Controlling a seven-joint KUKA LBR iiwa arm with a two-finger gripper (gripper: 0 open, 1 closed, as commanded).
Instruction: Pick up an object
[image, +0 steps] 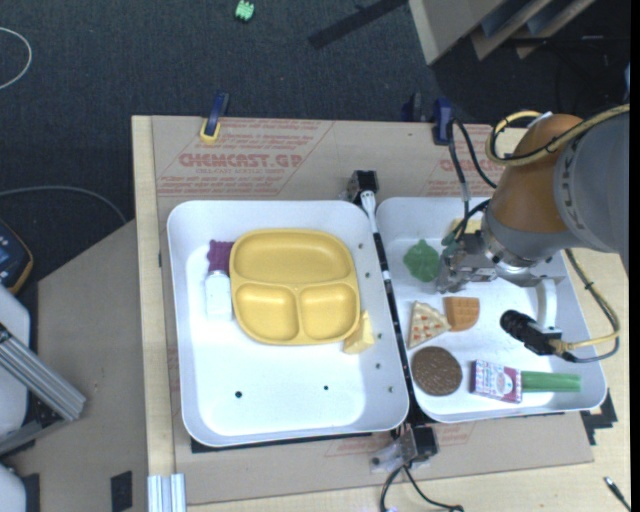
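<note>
Claw (462, 268) sits low in the right bin (590, 345), between the green leafy piece (423, 260) and the orange block (462, 312); can't tell how it's set from this angle. Likely target is one of those two, so I'd centre squarely over one before dropping, because the pizza slice (427, 323) touches the orange block and the brown round cookie (437, 370) sits just below. Pink carton (495, 381) and green stick (548, 380) are well clear; the yellow divided tray (295, 284) fills the left bin (290, 410).
</note>
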